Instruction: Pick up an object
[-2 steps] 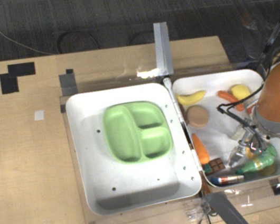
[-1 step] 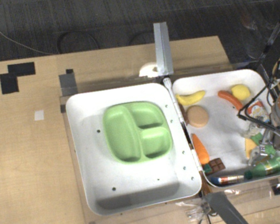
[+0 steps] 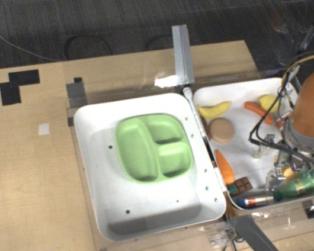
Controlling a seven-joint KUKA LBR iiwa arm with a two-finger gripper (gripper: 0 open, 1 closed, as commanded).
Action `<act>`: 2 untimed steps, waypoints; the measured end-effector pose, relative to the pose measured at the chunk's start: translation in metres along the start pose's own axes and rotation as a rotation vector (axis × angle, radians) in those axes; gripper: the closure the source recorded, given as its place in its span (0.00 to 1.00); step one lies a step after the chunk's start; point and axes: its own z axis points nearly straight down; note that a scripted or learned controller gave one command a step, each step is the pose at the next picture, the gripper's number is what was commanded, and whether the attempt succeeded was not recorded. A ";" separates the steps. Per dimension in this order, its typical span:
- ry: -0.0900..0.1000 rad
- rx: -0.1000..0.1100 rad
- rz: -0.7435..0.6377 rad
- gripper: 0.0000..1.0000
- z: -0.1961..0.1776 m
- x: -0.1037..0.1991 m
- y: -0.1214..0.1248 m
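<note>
While one carrot [image 3: 225, 167] lies, two bananas [image 3: 214, 109].

Fixed overhead cam, slanted, both bins [image 3: 142, 109].

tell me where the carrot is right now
The carrot lies in the right bin, along its left wall, just below the brown round object and above the chocolate piece.

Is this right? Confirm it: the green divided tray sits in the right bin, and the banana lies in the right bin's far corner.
One thing is wrong. The camera view shows the green divided tray in the left bin, not the right bin. The banana does lie in the right bin's far corner.
</note>
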 end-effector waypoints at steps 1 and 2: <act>0.000 -0.004 0.037 0.00 0.000 0.000 0.052; -0.004 -0.002 0.057 0.00 -0.001 0.007 0.059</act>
